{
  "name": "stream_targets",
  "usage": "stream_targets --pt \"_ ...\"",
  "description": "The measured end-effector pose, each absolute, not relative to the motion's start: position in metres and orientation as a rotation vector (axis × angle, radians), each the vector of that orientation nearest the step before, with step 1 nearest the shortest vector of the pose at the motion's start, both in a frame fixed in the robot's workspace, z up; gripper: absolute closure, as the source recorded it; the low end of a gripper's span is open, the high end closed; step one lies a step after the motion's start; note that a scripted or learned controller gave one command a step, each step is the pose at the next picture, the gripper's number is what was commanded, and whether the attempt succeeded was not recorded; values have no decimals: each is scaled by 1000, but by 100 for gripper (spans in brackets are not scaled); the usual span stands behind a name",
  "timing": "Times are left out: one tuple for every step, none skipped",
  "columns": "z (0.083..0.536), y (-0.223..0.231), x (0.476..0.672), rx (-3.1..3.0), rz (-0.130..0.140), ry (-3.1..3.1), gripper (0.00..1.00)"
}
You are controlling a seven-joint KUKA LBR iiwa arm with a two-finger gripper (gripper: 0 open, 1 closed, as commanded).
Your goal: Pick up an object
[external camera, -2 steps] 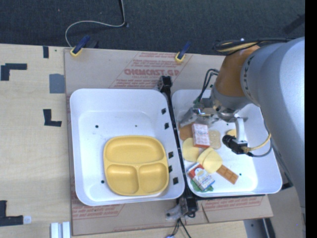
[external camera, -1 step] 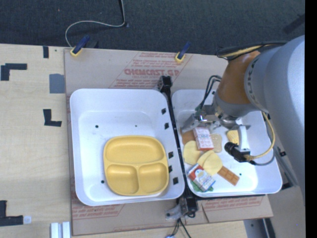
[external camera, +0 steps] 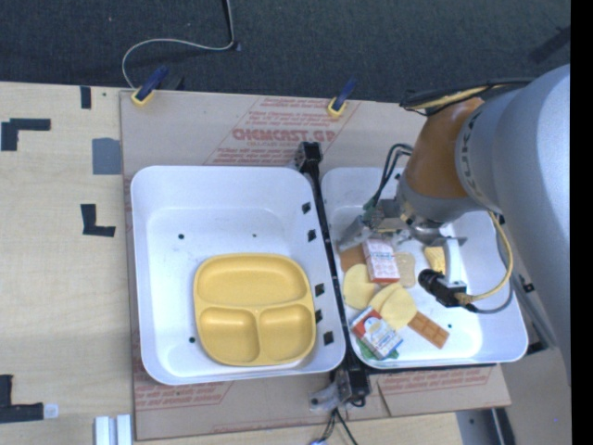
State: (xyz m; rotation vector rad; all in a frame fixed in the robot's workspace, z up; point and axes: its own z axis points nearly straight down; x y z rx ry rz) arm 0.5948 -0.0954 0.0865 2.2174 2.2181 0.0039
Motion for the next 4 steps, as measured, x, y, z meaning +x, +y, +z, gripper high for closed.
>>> stream_targets --pt "86 -95 593 2217 6 2218 0" --pt "87 -95 588 2217 5 2218 0" --pt "86 -97 596 2221 2 2224 0" --pt "86 -103 594 2218 6 2223 0"
